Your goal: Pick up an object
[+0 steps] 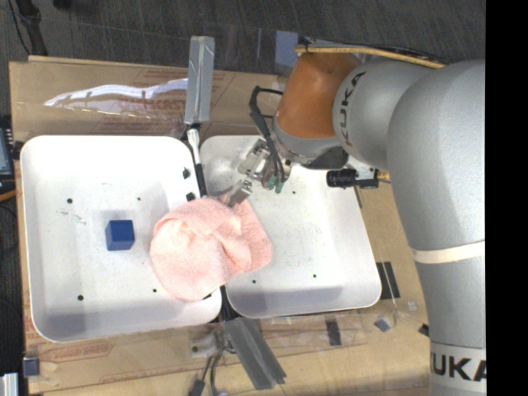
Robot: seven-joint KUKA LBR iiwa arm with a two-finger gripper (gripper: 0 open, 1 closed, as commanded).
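Camera view, looking down at a slant: two white bins side by side on a cardboard-covered bench [99, 81], left bin [49, 188], right bin [330, 246]. Pink cloth [210, 246] bunched and draped over the shared rims, roughly half in each bin, covering the seam there; lower edge reaching the front rim of the left bin. Blue cube [120, 234] on the left bin floor, just beside the cloth's left edge, apart from it, well apart from the gripper. Grey arm [429, 155] coming in from the right, filling most of that side and cut off by the frame at top and bottom; orange band [309, 97] above the wrist, black cable [257, 110] looping beside it. Gripper [242, 191] low over the right bin's far left corner, tip at the cloth's upper edge, seemingly touching it. Open or closed: cannot tell, tip small, blurred and mixed with wrist hardware. Cloth pinched or not: cannot tell either, so no grasp confirmed. Wrist and arm hiding the right bin's far rim and right wall. Grey bar [200, 81] standing up behind the seam between the bins, base blocked by black clips [196, 180]. Crinkled clear plastic [115, 97] on the cardboard behind the left bin, print unreadable. Partial KUKA lettering [458, 365] at lower right, clipped
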